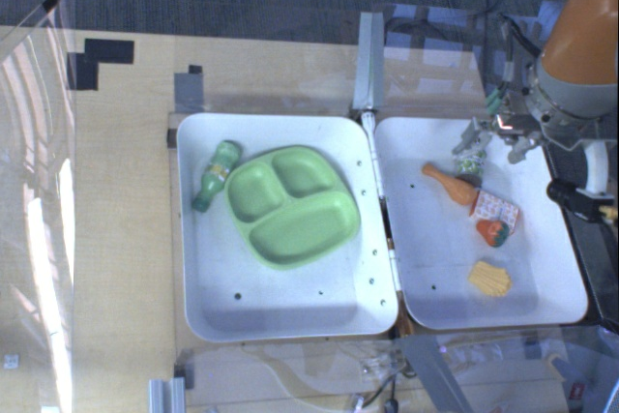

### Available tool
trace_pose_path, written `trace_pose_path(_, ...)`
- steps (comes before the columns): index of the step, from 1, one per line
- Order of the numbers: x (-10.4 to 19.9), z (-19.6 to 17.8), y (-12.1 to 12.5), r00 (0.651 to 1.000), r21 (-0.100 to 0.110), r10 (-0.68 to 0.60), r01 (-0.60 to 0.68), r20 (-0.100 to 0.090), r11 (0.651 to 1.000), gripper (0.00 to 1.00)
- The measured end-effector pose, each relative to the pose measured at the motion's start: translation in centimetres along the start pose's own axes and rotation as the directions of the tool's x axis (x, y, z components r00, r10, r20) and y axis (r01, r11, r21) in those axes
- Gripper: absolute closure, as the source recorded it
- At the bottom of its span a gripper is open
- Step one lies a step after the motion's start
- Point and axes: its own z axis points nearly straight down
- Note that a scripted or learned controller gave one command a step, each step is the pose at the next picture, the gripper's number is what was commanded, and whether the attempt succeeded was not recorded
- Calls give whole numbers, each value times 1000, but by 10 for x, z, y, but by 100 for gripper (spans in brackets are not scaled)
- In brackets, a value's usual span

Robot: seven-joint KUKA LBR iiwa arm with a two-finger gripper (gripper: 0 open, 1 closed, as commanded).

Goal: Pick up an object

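Counting two white bins: left bin (193,237) holds one green divided plate (292,205), one green bottle (214,175) at its nine o'clock. Right bin (556,305) holds four items: orange carrot-shaped toy (452,184), red-patterned packet (495,209), red toy (491,233), yellow biscuit (489,279). Gripper (493,142) at twelve o'clock; jaw state indiscernible.

Two white bins (280,319); one green divided plate (290,205), one green bottle (215,174); one orange carrot-like piece (451,184), one red-and-white packet (495,213), one yellow piece (489,279)

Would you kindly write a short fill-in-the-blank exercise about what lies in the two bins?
1. The green divided plate lies in the ____ bin.
2. Left of the plate lies a green ____.
3. The gripper hovers over the ____ bin.
4. The waffle-like yellow piece shares the right bin with an ____ carrot-like toy.

Missing words: left; bottle; right; orange
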Motion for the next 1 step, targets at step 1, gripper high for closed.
trace_pose_path(1,-35,154,34,1000,-3,-15,15,0,1000,0)
